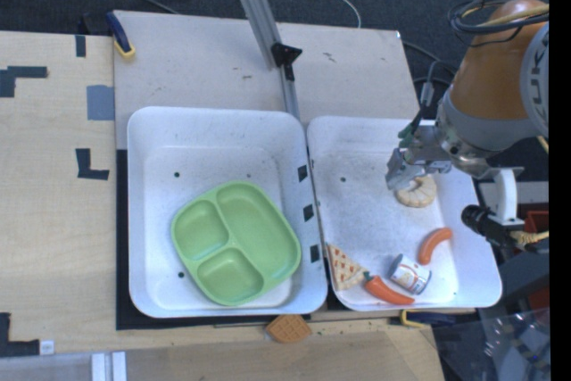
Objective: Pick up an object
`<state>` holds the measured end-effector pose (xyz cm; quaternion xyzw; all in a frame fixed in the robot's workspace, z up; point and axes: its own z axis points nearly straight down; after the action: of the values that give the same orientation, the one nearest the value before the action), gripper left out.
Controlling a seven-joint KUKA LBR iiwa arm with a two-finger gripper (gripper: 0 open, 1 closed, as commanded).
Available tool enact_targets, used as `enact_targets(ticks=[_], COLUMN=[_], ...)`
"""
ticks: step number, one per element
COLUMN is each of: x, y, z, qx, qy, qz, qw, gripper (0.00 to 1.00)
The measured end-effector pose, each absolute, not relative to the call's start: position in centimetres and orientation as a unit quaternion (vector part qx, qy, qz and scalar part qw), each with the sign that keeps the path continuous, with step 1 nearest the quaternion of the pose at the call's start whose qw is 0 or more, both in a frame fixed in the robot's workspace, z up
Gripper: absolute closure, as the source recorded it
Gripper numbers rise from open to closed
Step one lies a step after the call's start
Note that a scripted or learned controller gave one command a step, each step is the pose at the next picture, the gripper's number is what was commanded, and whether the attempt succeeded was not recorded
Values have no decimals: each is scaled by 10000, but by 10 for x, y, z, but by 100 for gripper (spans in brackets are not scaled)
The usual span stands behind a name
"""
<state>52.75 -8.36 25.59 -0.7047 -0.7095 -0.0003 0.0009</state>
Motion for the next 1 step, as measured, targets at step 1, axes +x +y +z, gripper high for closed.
enact_targets(ticks=[1], x=[548], y=[-42], z=[253], qx=[-7052], qy=[-7090], qz=[3], qw=[7], gripper=[100])
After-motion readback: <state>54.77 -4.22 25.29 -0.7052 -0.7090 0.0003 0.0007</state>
